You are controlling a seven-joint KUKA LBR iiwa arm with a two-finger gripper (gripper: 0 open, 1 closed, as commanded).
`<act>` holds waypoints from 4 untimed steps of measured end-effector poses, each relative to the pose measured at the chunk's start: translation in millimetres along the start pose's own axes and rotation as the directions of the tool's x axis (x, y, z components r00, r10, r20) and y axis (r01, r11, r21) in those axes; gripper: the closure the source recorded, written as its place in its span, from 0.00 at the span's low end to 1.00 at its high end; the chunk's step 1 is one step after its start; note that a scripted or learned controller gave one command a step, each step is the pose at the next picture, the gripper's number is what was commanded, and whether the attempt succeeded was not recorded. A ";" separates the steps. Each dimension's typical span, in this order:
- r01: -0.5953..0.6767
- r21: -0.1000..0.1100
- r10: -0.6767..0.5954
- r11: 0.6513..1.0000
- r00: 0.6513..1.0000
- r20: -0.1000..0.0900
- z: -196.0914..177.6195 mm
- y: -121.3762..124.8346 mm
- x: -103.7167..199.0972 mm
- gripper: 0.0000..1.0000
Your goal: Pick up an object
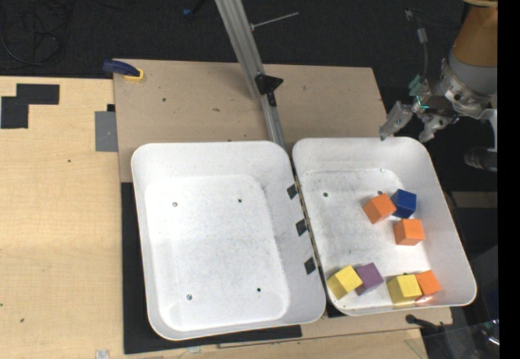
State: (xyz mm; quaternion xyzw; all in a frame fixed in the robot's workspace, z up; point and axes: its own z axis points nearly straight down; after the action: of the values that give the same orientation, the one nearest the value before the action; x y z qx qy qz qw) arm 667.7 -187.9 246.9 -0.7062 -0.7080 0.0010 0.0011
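Hovering past the right bin's [439, 179] far corner, the hand [410, 123] looks spread and empty, though it's small. Nearest below it, the orange cube [378, 208] seems light, rigid; grip opposite flat faces.

Seven coloured blocks [396, 244] in right bin [341, 162]

Two shallow white bins sit side by side on the bench, the left bin [215, 244] and the right bin [341, 166]. Seven small blocks lie in the right bin: three orange, two yellow, one blue and one purple. Against the blue block [404, 202], one orange block [378, 208] touches its left side and another [409, 231] sits just below it. The third orange [427, 283], both yellows [345, 279] [403, 288] and the purple block [369, 276] line the bin's near wall, well below the blue.
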 end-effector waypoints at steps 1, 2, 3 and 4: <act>0.003 0.001 -0.003 1.000 1.000 0.000 0.1 0.1 0.6 0.00; -0.002 0.006 0.002 1.000 1.000 -0.001 63.5 -4.0 -3.0 0.00; -0.001 0.006 0.001 1.000 1.000 -0.002 123.4 -4.5 5.9 0.00; 0.001 0.001 -0.001 1.000 1.000 0.000 158.4 -4.8 7.1 0.00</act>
State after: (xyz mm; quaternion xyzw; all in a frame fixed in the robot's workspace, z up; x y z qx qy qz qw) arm 662.4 -180.7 88.5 -0.7059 -0.7084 0.0014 0.0015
